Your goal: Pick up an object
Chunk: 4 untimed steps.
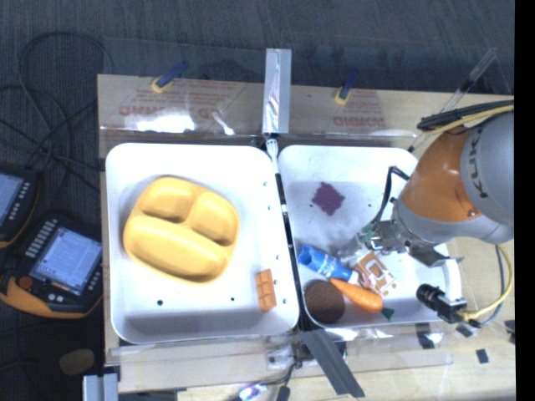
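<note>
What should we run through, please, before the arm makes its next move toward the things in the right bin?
1. Tool is over the right bin: ok, it sits above the cluster near the front.
2. Finger state known: cannot tell, the wrist hides them.
3. Something gripped: cannot tell, nothing is seen between the fingers.
4. Targets separated: not ok, the blue bottle, carrot, brown ball and patterned card crowd together.
5. An isolated target available: ok, the purple piece lies alone further back.
6. Left bin contents away from the arm: ok, the yellow bread and orange block lie beyond the divider.
</note>
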Each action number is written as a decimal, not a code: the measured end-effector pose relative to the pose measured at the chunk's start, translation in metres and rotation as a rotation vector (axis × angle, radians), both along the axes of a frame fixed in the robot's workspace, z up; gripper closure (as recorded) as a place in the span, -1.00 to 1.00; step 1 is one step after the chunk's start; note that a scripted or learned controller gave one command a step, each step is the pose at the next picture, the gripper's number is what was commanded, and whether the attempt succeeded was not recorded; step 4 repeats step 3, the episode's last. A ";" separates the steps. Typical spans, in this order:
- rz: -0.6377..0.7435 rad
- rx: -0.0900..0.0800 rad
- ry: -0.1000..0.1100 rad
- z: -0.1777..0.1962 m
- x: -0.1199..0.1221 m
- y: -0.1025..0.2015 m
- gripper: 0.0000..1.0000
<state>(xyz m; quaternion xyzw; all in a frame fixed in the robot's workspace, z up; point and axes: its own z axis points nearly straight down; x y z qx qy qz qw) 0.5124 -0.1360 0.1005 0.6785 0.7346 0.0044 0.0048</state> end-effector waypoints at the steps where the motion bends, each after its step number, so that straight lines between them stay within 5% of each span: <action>1: -0.129 0.002 -0.002 -0.009 0.032 -0.041 1.00; 2: -0.197 -0.003 0.015 0.140 0.051 -0.014 1.00; 3: -0.350 -0.002 0.016 0.139 0.077 -0.061 1.00; 4: -0.350 -0.002 0.016 0.139 0.077 -0.061 1.00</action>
